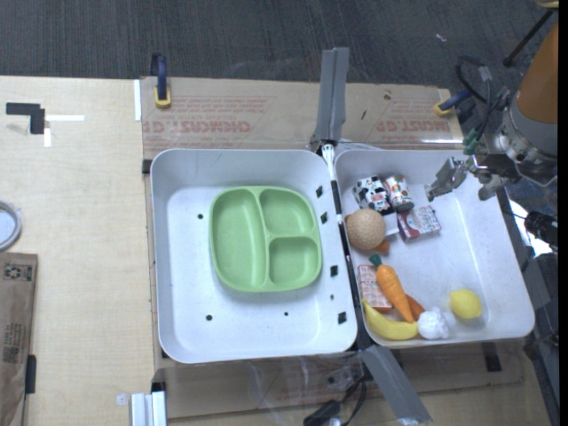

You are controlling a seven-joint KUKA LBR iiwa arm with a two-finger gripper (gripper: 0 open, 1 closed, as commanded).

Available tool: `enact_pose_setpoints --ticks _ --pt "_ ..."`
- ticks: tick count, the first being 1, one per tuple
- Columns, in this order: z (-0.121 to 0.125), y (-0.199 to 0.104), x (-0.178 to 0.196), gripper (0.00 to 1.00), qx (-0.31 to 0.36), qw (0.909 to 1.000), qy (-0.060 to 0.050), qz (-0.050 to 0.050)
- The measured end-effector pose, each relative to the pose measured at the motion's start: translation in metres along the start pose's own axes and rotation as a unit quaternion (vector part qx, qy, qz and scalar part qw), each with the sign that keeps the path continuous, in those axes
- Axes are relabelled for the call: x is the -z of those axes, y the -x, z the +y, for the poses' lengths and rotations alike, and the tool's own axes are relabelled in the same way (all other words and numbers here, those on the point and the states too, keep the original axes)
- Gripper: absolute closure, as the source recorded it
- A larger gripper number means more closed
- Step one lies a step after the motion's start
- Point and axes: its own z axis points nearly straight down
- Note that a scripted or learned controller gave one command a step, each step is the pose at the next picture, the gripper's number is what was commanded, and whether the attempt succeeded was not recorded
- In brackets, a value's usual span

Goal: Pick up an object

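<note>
The banana [390, 325], carrot [395, 292] and 3 neighbours crowd together; the gripper [444, 181], wide and holding nothing, could nudge several.

A green divided plate [264, 238] is set in the left bin [177, 327]; a tape roll [7, 227] is seen far left of that bin.

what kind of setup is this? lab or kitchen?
Likely a robot lab bench, not a kitchen: two white bins on a taped-down board, toy food such as a carrot and banana, and clamps at the edge.
</note>
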Motion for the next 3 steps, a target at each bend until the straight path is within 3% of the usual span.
enact_pose_setpoints --ticks 1,2,3 --pt "0.000 0.000 0.000 0.00 0.000 1.0000 0.000 0.000" --pt "-0.036 -0.046 -0.003 0.00 0.043 0.9991 0.000 0.000" --pt "-0.061 -0.026 -0.161 0.00 0.072 0.9974 0.002 0.000"
